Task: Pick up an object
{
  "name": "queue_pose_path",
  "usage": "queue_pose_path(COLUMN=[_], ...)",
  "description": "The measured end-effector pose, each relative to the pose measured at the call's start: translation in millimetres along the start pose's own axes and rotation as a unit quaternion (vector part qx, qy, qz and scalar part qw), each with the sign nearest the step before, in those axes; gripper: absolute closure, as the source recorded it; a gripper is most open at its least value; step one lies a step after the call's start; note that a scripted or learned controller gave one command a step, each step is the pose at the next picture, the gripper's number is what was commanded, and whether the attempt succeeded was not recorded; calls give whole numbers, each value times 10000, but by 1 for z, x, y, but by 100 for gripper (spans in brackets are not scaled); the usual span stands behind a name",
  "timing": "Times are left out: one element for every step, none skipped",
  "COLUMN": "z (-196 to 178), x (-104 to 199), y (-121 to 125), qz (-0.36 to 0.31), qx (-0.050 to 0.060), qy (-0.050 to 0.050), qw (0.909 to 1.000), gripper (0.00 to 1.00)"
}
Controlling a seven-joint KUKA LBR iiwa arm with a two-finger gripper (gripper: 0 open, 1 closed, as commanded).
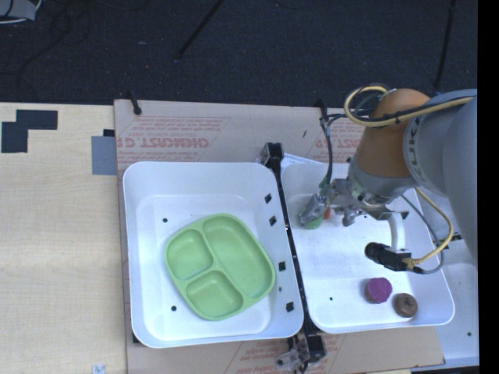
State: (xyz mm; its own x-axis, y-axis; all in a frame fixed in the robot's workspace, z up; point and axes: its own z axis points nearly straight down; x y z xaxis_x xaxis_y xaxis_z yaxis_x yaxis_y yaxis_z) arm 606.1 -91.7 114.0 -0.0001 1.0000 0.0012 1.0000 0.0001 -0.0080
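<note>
Fingers (316,209) closure: cannot tell | touching green object (310,220) near right bin (437,318) left wall | bin centre open

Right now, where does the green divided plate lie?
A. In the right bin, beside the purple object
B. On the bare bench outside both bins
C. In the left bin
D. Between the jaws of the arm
C: the green divided plate lies flat on the floor of the left bin, while the purple object sits in the right bin.

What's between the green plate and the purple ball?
In the camera view, the black divider between the bins separates the green plate from the purple ball.
</note>
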Motion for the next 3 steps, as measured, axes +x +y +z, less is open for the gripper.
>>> queue_pose_path(z=[-13,-70,-120], x=[-2,-11,-12], y=[1,0,0], qz=[22,18,0], qx=[-10,-51,-53], qy=[-1,-10,-8], qw=[10000,10000,10000], gripper=[100,100,100])
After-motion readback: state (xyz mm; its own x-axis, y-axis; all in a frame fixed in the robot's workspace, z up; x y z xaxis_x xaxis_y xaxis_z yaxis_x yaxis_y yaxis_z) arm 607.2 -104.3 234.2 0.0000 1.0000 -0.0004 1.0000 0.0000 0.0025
